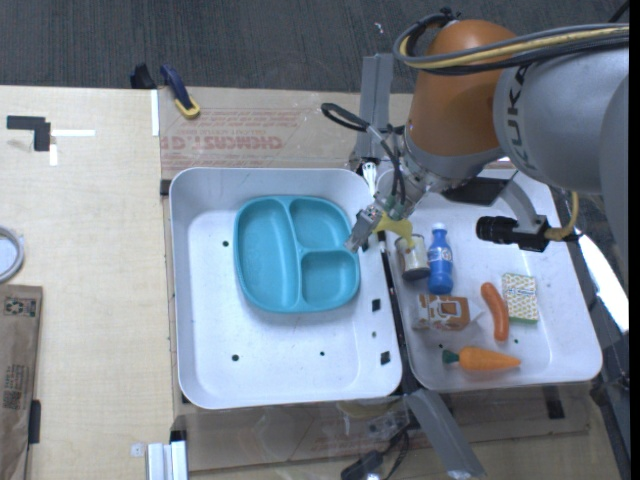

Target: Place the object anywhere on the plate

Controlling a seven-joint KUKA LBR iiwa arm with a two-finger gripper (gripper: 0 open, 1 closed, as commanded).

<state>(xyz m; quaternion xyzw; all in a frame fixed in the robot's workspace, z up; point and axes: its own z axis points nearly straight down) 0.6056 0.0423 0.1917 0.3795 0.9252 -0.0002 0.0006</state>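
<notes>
Two shallow white bins [200, 368] sit on the pale wooden desk [80, 228]; jaws' [372, 224] state I cannot tell.

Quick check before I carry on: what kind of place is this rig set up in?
Probably a robotics lab bench, not a kitchen: two white bins on a plywood bench, toy food like a carrot, a blue divided plate, and clamps and tape nearby.

Bright, even light from above washes the two white bins [200, 298] nearly to glare, casting only soft, short shadows beside the teal plate [295, 253], while the arm's near orange band [455, 78] looks slightly soft and the dark floor beyond the counter's far edge stays dim.
</notes>
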